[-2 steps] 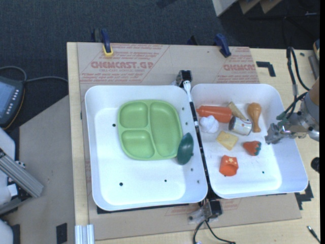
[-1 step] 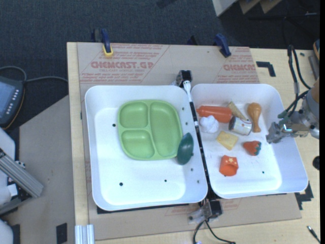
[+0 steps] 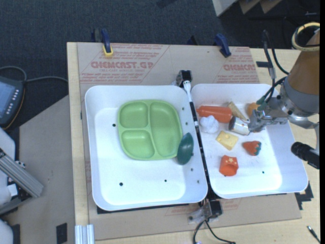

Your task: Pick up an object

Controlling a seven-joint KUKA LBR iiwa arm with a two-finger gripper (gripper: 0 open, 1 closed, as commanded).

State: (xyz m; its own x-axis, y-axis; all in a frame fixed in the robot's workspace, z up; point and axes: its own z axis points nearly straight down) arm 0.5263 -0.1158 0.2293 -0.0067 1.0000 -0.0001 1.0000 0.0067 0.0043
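You've got the gripper [image 3: 252,120] low in the right bin [image 3: 284,182], near its back-right part, w/ the arm coming in over the right rim. Can't tell from this angle how the tool is set, and nothing reads as held. Just below-left of it lies a small silver-grey cylinder w/ a dark end [image 3: 238,125], touching or nearly touching the tool; that looks like the closest candidate. It's prob. light and rigid, but round and smooth, so it may roll or squirt out: take it across the barrel, mid-length, not at the ends. Other options in the same bin: the orange carrot-shaped piece [image 3: 215,112] along the back-left, long and stiff, grab across its narrow width; the yellow wedge [image 3: 227,139] near the middle, blocky w/ flat faces, likely the easiest pinch; the white crumpled lump [image 3: 207,123] by the left wall, soft, will squash; the red piece w/ a teal bit [image 3: 252,147] and the orange-red block [image 3: 228,165] toward the front, both well apart from their neighbours, so approach is cleaner there. In the left bin [image 3: 101,187] sit a green divided tray [image 3: 150,129] and a dark green pod-shaped thing [image 3: 185,149] leaning on the tray's front-right corner; thin-walled tray, poor target. Things at the back of the right bin are crowded, so watch for knocking neighbours.
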